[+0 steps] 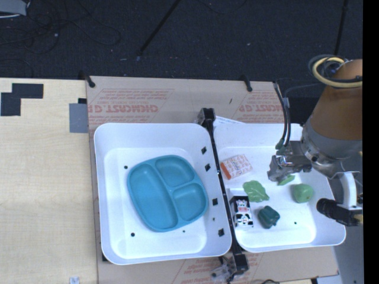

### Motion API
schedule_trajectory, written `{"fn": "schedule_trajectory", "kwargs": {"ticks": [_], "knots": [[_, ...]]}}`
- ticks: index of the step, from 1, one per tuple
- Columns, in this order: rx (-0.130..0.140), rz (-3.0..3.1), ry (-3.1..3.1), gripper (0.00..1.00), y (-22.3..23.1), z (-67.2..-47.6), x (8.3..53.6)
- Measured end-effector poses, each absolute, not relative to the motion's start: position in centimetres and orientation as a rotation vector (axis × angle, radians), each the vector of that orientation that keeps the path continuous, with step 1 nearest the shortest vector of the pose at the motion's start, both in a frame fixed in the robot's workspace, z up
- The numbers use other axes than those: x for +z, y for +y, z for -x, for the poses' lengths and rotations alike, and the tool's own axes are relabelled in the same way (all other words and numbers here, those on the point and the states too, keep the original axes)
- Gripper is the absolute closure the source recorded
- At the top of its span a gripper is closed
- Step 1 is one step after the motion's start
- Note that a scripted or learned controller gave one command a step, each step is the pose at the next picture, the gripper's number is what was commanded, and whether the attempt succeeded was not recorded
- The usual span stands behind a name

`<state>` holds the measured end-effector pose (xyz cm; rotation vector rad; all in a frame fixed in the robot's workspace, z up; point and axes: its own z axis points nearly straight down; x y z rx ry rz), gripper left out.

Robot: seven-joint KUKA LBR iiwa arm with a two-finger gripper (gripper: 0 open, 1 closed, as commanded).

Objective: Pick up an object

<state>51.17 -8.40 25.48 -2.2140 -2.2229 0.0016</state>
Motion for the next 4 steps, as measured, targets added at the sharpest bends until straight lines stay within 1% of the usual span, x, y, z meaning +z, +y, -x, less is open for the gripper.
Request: {"fn": "schedule_trajectory", "kwargs": {"ticks": [3,4], "knots": [[0.004,2.215,-2.223,1.00,4.9,-54.6,22.0],[0.002,2.215,-2.224,1.00,10.3,-54.8,23.4]]}}
